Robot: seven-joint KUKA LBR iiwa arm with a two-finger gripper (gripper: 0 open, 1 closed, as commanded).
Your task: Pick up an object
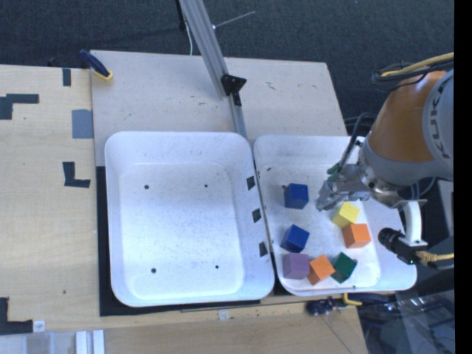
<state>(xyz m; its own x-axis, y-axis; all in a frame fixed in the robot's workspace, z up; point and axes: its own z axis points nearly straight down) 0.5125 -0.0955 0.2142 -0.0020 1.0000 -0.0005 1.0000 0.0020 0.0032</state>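
- Right bin [274,153]: two blue cubes [296,195], two orange cubes [357,235], one purple, green, and yellow cube [346,214].
- Gripper [330,200]: just beside the yellow cube; finger state indiscernible.

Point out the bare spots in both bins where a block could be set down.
The left white plastic bin offers bare floor from wall to wall. In the right white plastic bin, the free patch is the far strip above the upper blue cube. Its near half is crowded: lower blue cube, purple cube, orange cube, green cube.
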